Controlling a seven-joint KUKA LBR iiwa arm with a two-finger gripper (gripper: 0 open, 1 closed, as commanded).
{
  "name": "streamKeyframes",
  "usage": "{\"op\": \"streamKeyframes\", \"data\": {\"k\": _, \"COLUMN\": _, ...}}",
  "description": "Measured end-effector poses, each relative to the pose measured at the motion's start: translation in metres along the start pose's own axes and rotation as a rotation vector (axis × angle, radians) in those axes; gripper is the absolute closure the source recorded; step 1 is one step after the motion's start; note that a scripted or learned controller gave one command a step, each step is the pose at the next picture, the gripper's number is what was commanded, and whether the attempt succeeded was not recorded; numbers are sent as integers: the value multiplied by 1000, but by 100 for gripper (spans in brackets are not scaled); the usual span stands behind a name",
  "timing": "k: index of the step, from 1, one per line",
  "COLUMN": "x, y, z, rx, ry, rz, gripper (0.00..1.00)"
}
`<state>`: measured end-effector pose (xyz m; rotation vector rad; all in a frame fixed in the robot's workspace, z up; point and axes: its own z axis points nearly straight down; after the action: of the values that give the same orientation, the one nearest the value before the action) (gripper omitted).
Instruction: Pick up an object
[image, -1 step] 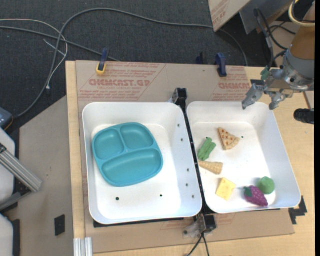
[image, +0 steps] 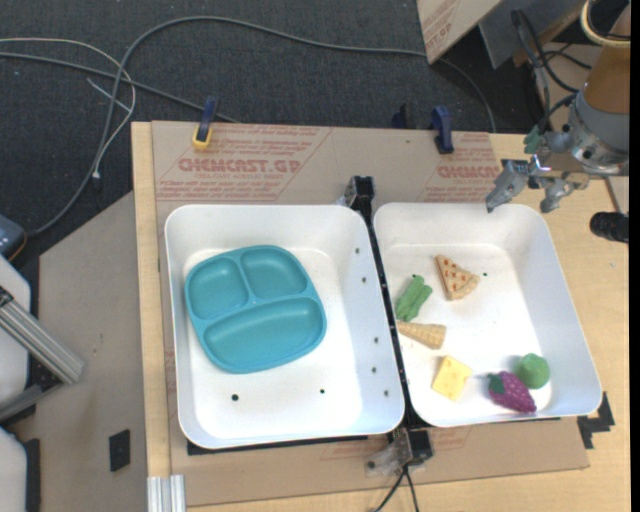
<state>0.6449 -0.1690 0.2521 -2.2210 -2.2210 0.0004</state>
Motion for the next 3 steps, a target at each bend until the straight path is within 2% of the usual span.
{"op": "streamKeyframes", "data": {"k": 1, "x": -3, "y": -8, "z": 58, "rx": 5, "ry": 1, "rz": 1, "gripper": 0}}
{"op": "streamKeyframes", "data": {"k": 3, "x": 3, "y": -6, "z": 150, "rx": 5, "ry": 1, "rz": 0, "gripper": 0}}
